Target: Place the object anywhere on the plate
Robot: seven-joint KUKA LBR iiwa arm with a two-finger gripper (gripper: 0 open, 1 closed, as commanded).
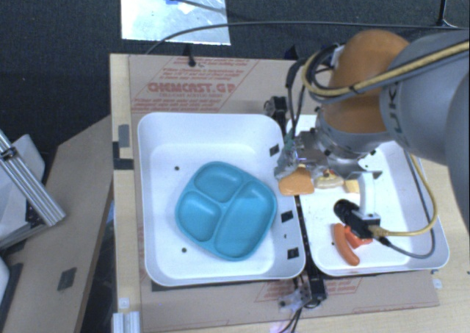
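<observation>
A blue divided plate [225, 209] lies in the left white bin [163, 149]. My gripper [297, 171] hangs over the rims where the two bins meet, just right of the plate. A small orange-yellow wedge [296, 183] sits between its fingers and is held off the bin floor. The grey arm with its orange band [365, 78] reaches in from the right and hides the back of the right bin.
In the right bin [422, 254] lie an orange-red sausage-shaped piece [346, 245] near the front and a pale yellow piece [352, 186] under the wrist. A black and white fitting with a yellow cable [400, 234] hangs from the arm over that bin.
</observation>
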